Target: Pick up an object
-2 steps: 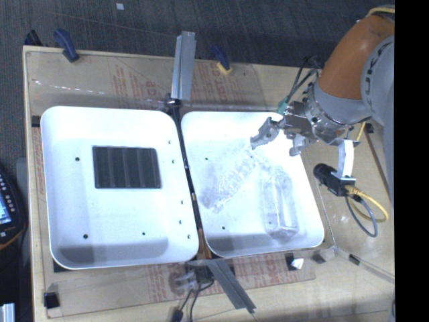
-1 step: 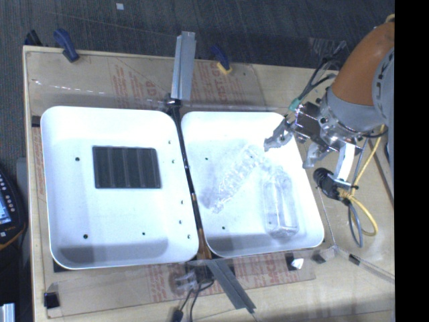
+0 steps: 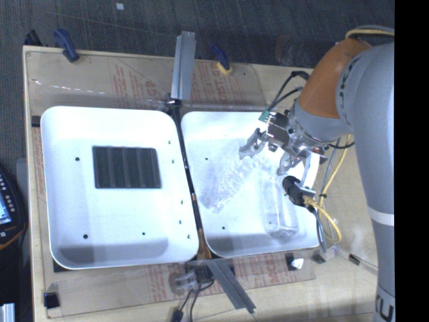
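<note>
My gripper (image 3: pixel 269 157) hangs over the right bin (image 3: pixel 221 129), in its upper right part, with the fingers spread open and nothing visible between them. A crumpled clear plastic object (image 3: pixel 225 183) lies in the middle of that bin, just below and left of the left fingertip (image 3: pixel 250 147). A clear plastic bottle (image 3: pixel 279 210) lies near the bin's lower right corner, below the gripper. In the left bin (image 3: pixel 60 200) rests a dark grey ribbed rectangular block (image 3: pixel 126 167), far from the gripper.
The grey arm with its orange band (image 3: pixel 328 79) comes in from the right, trailing yellow and black cables (image 3: pixel 322 210) over the right bin's rim. A metal bar (image 3: pixel 182 66) and blue clamps (image 3: pixel 67 44) sit at the bench's back edge.
</note>
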You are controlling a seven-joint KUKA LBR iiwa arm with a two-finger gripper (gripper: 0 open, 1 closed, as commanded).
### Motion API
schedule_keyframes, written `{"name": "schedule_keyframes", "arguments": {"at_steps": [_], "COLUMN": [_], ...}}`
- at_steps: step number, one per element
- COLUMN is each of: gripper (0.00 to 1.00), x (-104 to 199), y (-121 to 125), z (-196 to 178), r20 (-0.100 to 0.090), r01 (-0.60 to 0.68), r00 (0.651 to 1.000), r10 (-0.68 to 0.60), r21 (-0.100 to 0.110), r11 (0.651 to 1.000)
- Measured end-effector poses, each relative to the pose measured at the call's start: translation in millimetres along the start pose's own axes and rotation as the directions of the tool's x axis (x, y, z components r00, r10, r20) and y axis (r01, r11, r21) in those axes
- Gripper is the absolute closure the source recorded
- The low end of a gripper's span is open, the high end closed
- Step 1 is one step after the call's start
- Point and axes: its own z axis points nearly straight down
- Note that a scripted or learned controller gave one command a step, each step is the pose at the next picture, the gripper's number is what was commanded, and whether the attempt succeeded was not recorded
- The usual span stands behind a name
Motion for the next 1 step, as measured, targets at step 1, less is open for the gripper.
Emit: {"name": "schedule_keyframes", "arguments": {"at_steps": [1], "gripper": [1.0], "x": [1.1], "y": [0.0], "z": [-9.3], "r20": [0.0], "r01": [0.009], "r00": [1.0], "r10": [-0.009], "r21": [0.003], "r11": [1.0]}}
